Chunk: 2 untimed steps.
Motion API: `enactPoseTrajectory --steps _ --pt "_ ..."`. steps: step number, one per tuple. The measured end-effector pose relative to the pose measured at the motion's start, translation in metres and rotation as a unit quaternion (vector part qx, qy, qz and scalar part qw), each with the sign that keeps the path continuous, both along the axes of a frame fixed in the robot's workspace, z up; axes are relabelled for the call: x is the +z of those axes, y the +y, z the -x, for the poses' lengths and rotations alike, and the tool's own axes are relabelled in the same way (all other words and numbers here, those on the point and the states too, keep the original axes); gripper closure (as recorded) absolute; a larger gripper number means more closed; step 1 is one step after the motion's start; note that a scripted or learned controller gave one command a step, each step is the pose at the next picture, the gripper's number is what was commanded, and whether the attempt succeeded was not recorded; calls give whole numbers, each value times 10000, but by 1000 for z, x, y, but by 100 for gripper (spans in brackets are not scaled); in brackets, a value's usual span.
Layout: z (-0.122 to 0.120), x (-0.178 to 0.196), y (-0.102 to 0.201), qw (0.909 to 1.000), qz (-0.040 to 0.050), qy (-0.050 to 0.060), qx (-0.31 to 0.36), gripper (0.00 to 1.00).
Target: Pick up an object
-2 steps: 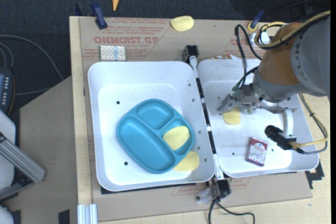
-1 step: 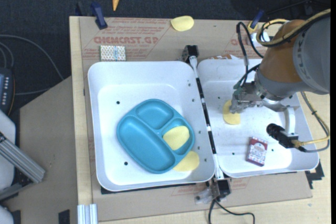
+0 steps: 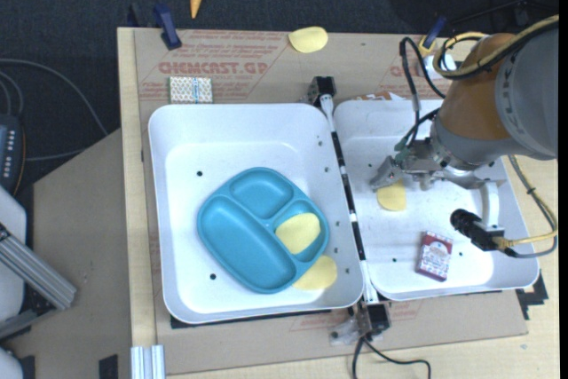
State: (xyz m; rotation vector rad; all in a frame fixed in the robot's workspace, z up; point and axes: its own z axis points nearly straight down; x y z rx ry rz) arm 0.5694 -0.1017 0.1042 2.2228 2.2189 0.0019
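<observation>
**Arm low over yellow piece in right bin**

A small flat pale-yellow piece [image 3: 391, 198] lies on the floor of the right white bin [image 3: 461, 280], just beneath the two-finger gripper [image 3: 397, 174], whose grey fingers are spread, with nothing between them. A small red patterned box [image 3: 435, 256] sits nearer the front. In the left white bin [image 3: 177, 155], a blue divided plastic plate [image 3: 240, 235] carries a yellow lump [image 3: 298, 232]; another [image 3: 317, 274] rests at its edge

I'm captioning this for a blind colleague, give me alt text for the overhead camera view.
A grey arm's gripper reaches into the right bin beside a yellow piece, with a small red packet nearer the front. The left bin holds a blue divided plate with a yellow piece in one compartment and another against its edge.
</observation>
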Motion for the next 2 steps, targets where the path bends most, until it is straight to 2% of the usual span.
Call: enactPoseTrajectory --steps 1,2 --pt "1 -20 5 10000 -4 22 5 0" --pt "1 -10 5 10000 -1 10 2 100"
